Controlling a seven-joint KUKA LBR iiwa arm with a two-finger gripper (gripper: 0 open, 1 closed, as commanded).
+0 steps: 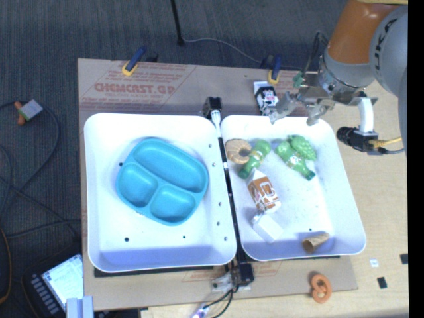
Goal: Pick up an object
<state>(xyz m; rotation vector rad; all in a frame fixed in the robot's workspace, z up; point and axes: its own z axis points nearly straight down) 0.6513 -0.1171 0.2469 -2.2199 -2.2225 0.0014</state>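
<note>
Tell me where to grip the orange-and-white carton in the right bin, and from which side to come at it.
Grip the orange-and-white carton across its narrow width, near the middle of its length, coming straight down from above. It lies flat on the right bin floor, long axis running roughly up-down in the view with a slight tilt, so the fingers probably fit on either long side. The green toy crowds its upper end.

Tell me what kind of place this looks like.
Probably a robotics lab's grasping test bench. A grey and orange arm reaches over two white bins clamped to a cardboard-covered board; one holds a blue divided tray, the other toy food, and cables trail over the floor.
</note>
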